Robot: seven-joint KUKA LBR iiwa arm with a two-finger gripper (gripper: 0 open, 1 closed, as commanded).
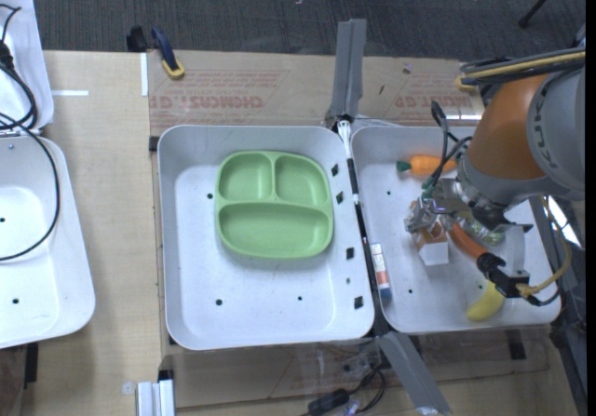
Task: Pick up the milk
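The milk (433,247) is a small carton with a white body and a brown top, lying in the middle of the right bin (410,307). My gripper (425,218) hangs directly over the carton's upper end, reaching in from the right under the orange-banded wrist (503,130). The gripper hides the top of the carton. I cannot tell whether it touches the carton.
An orange carrot (423,164) lies at the back of the right bin, and another orange piece (468,239) lies just right of the milk. A yellow banana (486,302) sits at the front right. A green divided plate (275,203) rests in the left bin (186,312).
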